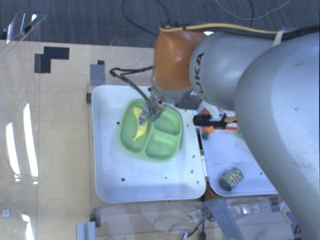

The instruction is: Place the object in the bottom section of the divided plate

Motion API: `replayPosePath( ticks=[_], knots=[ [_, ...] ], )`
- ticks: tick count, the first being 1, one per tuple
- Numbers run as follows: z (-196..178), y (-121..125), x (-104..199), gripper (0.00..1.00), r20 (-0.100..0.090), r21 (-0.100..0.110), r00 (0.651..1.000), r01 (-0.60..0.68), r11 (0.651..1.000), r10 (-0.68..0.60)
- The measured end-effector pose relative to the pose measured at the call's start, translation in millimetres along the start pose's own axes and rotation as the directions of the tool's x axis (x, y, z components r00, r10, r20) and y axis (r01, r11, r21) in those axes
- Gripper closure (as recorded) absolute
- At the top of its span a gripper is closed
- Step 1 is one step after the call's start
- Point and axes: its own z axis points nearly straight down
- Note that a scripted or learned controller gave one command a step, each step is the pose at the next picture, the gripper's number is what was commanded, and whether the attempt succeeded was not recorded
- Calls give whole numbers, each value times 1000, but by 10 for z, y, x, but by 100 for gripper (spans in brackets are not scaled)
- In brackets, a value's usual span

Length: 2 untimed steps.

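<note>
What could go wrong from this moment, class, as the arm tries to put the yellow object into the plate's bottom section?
1. The yellow object lies in the large left compartment of the green divided plate, so it may end up in the wrong section.
2. The gripper hangs low over the plate; a sideways move might nudge it across the left bin.
3. The black cable trails near the gripper and might snag.

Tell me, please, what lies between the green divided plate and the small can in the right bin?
In the camera view, bare white floor of the left bin and the two bins' adjoining rims separate the divided plate from the can.
</note>
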Motion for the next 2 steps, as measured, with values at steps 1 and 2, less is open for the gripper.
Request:
replayPosePath(
  ticks=[1,2],
  knots=[
    [-124,18,-14,100,4,-7,1000,0,1000,0],
    [-1175,96,411,100,0,1,999,-42,999,42]
  ],
)
